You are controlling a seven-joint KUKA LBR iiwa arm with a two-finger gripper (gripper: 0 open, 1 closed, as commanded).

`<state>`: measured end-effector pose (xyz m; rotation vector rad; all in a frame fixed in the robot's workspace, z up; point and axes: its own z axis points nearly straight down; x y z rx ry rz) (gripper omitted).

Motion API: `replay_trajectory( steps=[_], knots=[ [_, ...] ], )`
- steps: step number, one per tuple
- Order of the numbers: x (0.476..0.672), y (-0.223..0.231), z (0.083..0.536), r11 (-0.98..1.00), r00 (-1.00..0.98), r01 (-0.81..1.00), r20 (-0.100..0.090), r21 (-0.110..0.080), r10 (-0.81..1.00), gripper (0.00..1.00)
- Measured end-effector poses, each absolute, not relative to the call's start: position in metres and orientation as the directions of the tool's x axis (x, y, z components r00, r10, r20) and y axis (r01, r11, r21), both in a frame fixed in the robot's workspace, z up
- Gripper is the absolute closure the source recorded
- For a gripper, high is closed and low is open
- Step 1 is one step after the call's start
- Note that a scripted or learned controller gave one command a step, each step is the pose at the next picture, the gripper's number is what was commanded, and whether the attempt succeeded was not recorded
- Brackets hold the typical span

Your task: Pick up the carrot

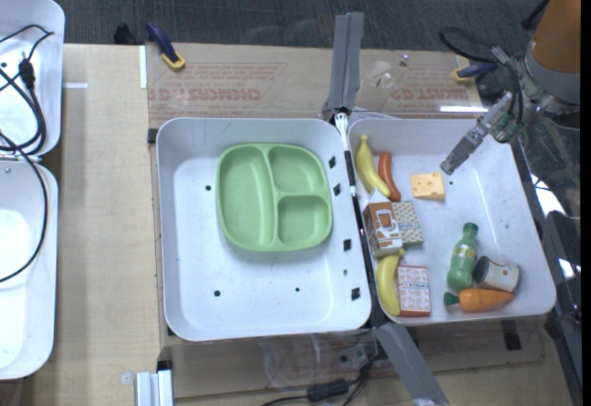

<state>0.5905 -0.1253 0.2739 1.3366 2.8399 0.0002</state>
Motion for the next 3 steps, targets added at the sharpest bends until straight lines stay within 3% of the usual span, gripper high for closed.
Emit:
replay_trajectory(
  steps=[1,2,3],
  knots=[
    [0.605,-0.114,0.200,0.871,-0.871,0.491,0.000,0.001,0.491,0.00],
    [0.621,-0.091,0.219,0.933,-0.933,0.360,-0.004,0.002,0.360,0.00],
    [0.580,-0.111,0.179,1.000,-1.000,0.016,-0.002,0.001,0.016,0.00]
  ],
)
